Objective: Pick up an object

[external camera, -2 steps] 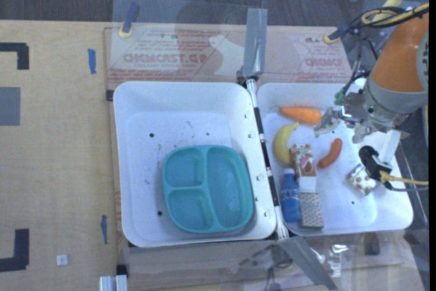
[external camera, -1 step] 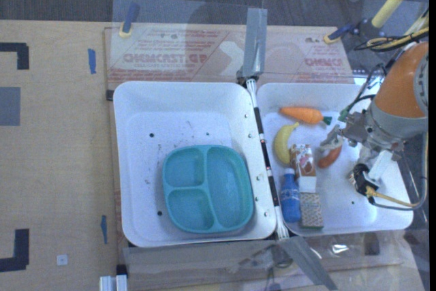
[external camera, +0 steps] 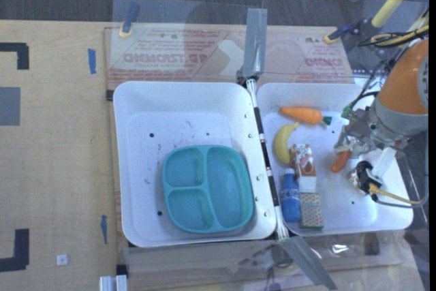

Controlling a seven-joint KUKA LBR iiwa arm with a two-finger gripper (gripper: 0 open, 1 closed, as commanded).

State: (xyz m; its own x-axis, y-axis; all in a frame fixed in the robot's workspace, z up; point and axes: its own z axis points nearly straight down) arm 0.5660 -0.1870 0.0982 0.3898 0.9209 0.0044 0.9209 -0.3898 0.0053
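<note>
The right bin [external camera: 388, 211] holds an orange carrot [external camera: 302, 115], a yellow banana [external camera: 284, 142], a brown and white packet [external camera: 304, 163], a blue bottle [external camera: 289, 195] and a speckled block [external camera: 312, 210]. A small orange-red piece [external camera: 339, 161] lies toward the bin's right side. My gripper [external camera: 347, 142] hangs low over the right bin, just above and touching or nearly touching that orange-red piece. The arm's orange band [external camera: 409, 82] and grey wrist sit right of it.
A teal divided plate [external camera: 206, 189] lies in the left bin [external camera: 136, 112]. A ridge [external camera: 262, 146] separates the two bins. Cables and a white connector [external camera: 371, 177] trail below the wrist. Clear panels stand behind the bins.
</note>
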